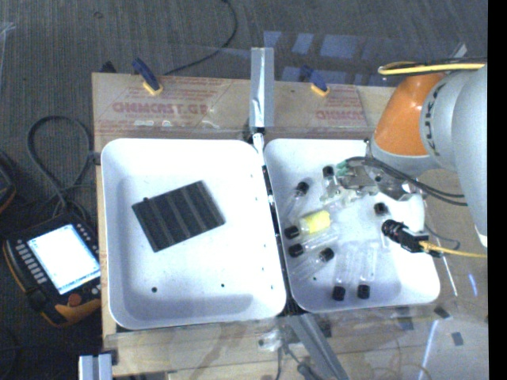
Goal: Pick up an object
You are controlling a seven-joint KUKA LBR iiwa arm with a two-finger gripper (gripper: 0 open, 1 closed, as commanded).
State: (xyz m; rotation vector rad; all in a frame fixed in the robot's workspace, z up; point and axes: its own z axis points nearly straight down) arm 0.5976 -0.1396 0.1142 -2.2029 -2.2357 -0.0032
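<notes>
Nearest me, the grey arm (455,125) with its orange band (405,121) comes in from three o'clock and bends down over the right bin (432,287), its gripper (352,176) low at that bin's twelve o'clock among clear vials with black caps (348,279); I cannot tell how the gripper is set. A yellow-capped vial (315,222) lies at eight o'clock from it, while a black ribbed panel (177,214) sits in the left bin (119,291). On the board behind I read reddish lettering (162,108) (something like "CHEMCAST", blurred).
</notes>
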